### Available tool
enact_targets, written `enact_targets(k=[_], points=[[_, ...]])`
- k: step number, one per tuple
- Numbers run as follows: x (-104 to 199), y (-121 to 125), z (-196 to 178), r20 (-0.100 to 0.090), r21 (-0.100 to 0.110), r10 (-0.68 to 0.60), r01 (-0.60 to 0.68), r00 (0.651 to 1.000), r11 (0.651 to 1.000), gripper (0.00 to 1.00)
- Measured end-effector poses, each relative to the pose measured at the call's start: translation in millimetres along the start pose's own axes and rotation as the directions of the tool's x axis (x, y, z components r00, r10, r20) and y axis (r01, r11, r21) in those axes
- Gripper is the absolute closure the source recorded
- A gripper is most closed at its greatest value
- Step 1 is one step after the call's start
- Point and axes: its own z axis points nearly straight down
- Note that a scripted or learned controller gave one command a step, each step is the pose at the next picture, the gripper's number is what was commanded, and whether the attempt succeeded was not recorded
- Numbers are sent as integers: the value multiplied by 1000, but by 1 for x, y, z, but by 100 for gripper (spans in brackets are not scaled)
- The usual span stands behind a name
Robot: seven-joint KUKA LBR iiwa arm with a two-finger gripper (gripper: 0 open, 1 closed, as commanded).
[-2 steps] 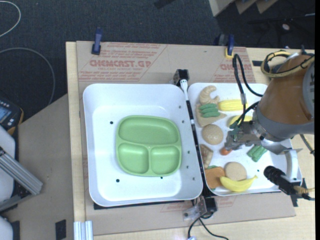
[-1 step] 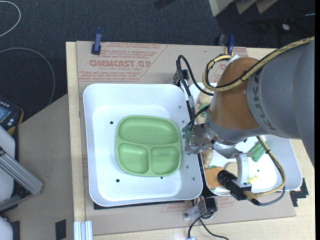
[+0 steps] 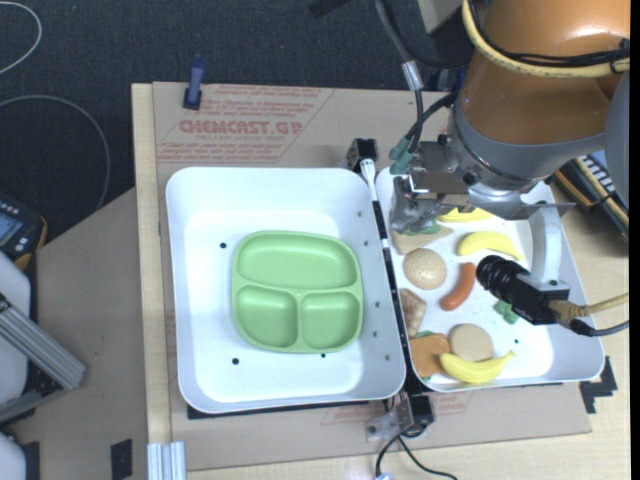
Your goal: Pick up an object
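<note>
Metal fingers of the gripper [image 3: 418, 211] hung over the right bin [image 3: 545, 368], their spacing impossible to tell, with a tan roll [image 3: 424, 267] just below them: probably light, rounded, slippery plastic, best pinched across its middle.

Brown board [image 3: 250, 128] on the bench carries two white bins touching side by side. Left bin [image 3: 200, 268] lies at 9 o'clock, right bin [image 3: 565, 348] at 3 o'clock. A blue clip [image 3: 193, 83] sits at the board's 11 o'clock corner.
</note>
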Motion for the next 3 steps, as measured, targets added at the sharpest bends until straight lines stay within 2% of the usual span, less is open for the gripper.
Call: enact_targets(k=[1, 2, 3], points=[[-30, -7, 134, 9, 34, 11, -11, 1000, 999, 100], [-37, -8, 206, 7, 30, 10, -10, 1000, 999, 100], [2, 0, 1, 0, 1, 2, -2, 1000, 1000, 100]])
